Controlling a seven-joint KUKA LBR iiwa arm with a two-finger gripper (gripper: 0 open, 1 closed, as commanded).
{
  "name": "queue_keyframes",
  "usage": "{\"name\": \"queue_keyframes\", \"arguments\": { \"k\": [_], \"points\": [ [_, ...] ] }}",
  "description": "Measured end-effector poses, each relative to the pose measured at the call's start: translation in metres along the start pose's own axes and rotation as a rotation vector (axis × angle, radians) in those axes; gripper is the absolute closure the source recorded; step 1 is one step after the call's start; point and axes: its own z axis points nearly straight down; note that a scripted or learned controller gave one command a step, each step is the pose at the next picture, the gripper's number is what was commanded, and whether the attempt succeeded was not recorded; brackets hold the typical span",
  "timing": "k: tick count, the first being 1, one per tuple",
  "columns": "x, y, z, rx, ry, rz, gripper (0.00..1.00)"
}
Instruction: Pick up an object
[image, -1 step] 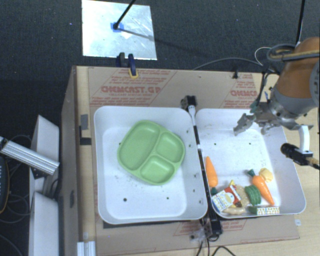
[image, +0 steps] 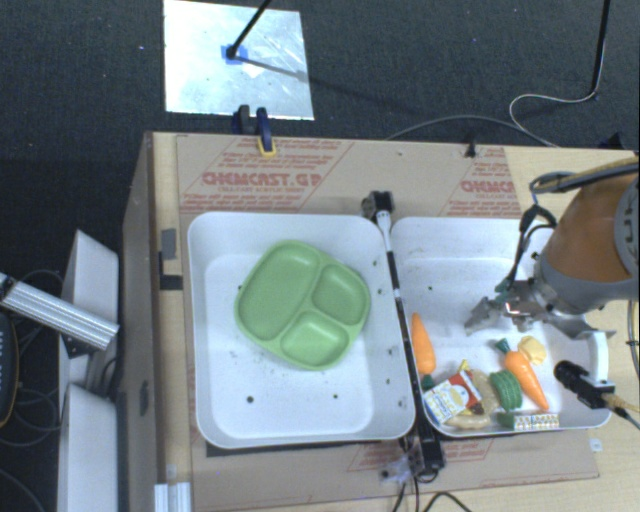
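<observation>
Several toy foods crowd the right bin (image: 450, 245). Gripper (image: 497, 312) hangs just above carrot (image: 524, 376), fingers spread, holding nothing. Carrot judged light, rigid, slick; grasp mid-body.

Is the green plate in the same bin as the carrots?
No, the green plate lies in the left bin; the carrots are in the right bin.

Green plate (image: 303, 303) (left bin (image: 215, 400))

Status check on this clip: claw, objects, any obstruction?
Claw low in right white bin, nothing visibly gripped. Orange toy carrot and toy food pile untouched. Green divided plate in left bin.
</observation>
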Motion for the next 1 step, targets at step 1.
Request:
{"name": "queue_keyframes", "arguments": {
  "k": [1],
  "points": [
    [-0.0371, -0.0507, 0.0169, -0.002, -0.001, 0.001, 0.0]
  ]
}}
